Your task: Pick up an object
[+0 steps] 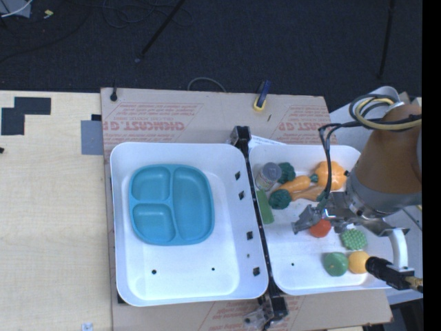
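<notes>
The gripper (310, 219) hung low over the right bin (303, 271), one of two white bins on the bench, with the grey and orange arm (389, 164) reaching in from the right. Its dark fingers splayed out toward the left, and whether they were open or shut could not be told from this angle; nothing could be seen clasped between them. Just right of the fingertips, touching or all but touching them, lay one red object (320, 229), partly hidden under the gripper. Just above the gripper lay one orange, carrot-shaped piece (300, 184), and to its upper right one rounder orange-yellow object (331, 174). To the upper left of the gripper sat one dark green clump (280, 198), with a second dark green piece (286, 171) farther up beside one greyish cylinder (266, 176). One flat green strip (264, 207) lay to the left, along the bin's left wall. Right of the gripper sat one green dotted ball (354, 239); below and to the right lay one plain green object (335, 263) touching one yellow ball (358, 261). Well to the left, the left bin (179, 281) held one blue plate (171, 205) with three compartments. Both bins rested on one sheet of brown cardboard (179, 116).
</notes>
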You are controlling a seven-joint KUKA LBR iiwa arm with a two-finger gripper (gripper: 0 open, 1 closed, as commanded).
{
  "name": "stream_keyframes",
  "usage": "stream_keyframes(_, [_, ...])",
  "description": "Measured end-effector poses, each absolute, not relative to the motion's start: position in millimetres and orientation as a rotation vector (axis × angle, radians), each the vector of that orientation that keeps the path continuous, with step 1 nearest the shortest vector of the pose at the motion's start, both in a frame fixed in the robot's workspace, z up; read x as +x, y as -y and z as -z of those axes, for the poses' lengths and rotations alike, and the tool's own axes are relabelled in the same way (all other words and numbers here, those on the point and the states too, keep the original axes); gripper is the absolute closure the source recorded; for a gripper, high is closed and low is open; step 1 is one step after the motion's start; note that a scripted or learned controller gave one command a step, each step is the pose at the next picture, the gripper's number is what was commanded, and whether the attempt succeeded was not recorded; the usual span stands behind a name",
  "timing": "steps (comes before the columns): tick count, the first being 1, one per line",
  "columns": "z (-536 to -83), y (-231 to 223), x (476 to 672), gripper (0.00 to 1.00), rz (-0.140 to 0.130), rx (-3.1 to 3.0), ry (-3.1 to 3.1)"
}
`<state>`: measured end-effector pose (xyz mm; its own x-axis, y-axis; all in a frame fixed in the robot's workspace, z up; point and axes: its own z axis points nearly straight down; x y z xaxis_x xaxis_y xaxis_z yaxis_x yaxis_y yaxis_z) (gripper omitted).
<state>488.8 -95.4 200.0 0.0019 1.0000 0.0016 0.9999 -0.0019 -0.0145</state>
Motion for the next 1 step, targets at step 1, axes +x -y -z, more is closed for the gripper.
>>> stream_keyframes(1, [-205.5, 95.7, 491.5, 0.00, -0.002, -2.221, 2.220])
